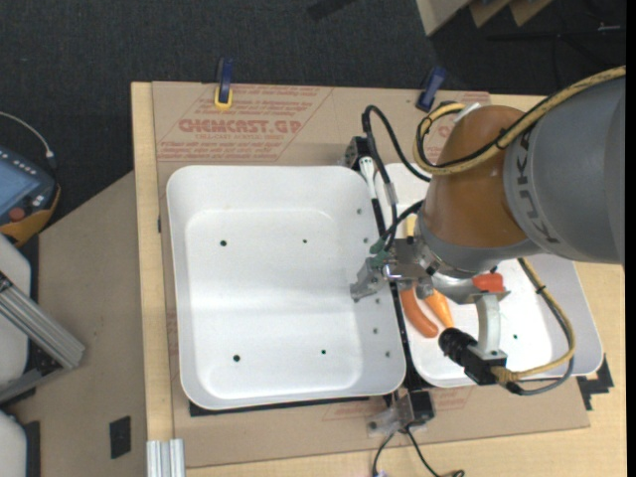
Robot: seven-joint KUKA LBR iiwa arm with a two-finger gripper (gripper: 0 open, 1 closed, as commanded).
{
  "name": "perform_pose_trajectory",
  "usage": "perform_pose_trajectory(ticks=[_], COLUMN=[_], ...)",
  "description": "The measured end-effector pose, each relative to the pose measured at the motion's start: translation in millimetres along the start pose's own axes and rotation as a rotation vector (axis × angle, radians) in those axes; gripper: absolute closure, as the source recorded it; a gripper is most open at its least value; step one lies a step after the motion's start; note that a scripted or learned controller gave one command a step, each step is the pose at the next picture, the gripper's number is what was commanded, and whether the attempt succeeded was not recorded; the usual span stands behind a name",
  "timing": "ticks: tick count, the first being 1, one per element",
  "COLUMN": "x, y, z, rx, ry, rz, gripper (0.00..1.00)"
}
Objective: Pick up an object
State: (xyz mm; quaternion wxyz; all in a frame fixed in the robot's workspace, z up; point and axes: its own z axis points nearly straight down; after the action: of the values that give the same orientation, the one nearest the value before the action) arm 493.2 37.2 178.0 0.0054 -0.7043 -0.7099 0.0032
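Counts first.
- Bins: 2, white, shallow, side by side. Left bin (268, 296) takes frame centre; right bin (532, 331) sits at lower right, mostly covered by the arm (576, 177).
- Dark dots (224, 243) on left bin floor: 4, roughly in a rectangle. A few more small ones run along its right wall.
- Orange pieces (425, 316): 2, elongated, lying close together in the right bin near its left wall, both slanting down-right.
- Orange-red bit (487, 284): 1, just right of those, partly under the arm; can't tell what it is.
- Blue clamps (224, 73): 2, on the top edge of the cardboard, one upper centre-left, one upper centre-right.

Gripper (366, 284): low over the seam btwn the 2 bins, at the left bin's right wall, just left of the orange pieces. Open or closed: can't tell from this angle. Nothing seen held. Contact w/ the bin wall: can't tell.

Surface: bins rest on a brown cardboard sheet (258, 127) w/ red print along its top. Under that, a tan bench (109, 266).

Room: dark carpet (149, 18) across the top of frame. Blue device (15, 187) at the left edge. Metal rail (40, 326) at lower left, angled.
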Motion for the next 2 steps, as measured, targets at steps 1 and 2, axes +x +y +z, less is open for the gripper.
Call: perform_pose_trajectory(ticks=[1, 2], x=[-89, -140], y=[5, -4], z=[-35, 42], rx=[-0.017, -0.004], ry=[-0.007, -0.003], rz=[0.015, 0.014], gripper=[0.0, 0.0])
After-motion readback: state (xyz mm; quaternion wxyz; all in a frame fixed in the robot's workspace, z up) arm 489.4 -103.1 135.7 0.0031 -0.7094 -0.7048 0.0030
